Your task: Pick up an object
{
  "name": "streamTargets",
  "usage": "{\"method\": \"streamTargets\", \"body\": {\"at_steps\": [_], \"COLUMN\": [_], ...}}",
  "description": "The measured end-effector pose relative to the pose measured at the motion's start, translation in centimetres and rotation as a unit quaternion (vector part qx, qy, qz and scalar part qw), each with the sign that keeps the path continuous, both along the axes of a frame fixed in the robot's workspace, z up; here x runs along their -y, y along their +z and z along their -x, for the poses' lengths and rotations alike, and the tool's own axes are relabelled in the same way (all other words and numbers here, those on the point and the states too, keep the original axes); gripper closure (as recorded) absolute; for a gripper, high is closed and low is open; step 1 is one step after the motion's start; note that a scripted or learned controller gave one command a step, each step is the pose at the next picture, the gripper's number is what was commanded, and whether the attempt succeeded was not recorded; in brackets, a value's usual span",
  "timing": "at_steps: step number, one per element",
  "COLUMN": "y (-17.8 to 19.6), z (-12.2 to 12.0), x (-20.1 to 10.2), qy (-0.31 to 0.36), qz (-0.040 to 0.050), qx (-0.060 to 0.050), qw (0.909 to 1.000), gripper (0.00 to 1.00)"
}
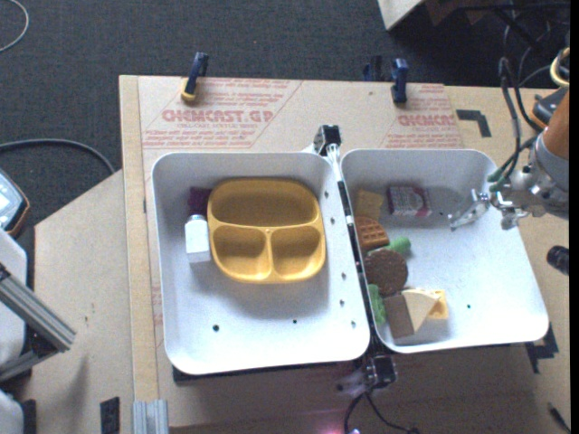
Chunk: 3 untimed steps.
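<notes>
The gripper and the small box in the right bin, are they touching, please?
Apart. The camera view shows bare white bin floor between the gripper and the small box.

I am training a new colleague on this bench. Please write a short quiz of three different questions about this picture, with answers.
1. True or false: the yellow tray lies in the left bin.
2. Which bin is the tool over? A) left B) right
3. Fill in: the small white bottle sits just ____ of the yellow tray in the picture.

Key: 1 true; 2 B, over the right bin; 3 left.
</notes>
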<state>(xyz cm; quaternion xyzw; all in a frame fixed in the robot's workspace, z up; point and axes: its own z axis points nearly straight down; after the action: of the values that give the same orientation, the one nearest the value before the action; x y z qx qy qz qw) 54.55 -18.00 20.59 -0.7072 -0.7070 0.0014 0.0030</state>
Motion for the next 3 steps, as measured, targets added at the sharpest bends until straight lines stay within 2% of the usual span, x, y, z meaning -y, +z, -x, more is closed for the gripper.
{"method": "streamTargets", "body": {"at_steps": [1, 3], "y": [-4.4, -12.3], "z": [-0.4, 0.4], "x": [0.3, 0.1], "qy": [0.000, 0.000], "qz": [0.0002, -0.0001], "qx": [0.001, 0.001], "qw": [1.0000, 1.0000], "gripper": [0.00, 0.00]}}
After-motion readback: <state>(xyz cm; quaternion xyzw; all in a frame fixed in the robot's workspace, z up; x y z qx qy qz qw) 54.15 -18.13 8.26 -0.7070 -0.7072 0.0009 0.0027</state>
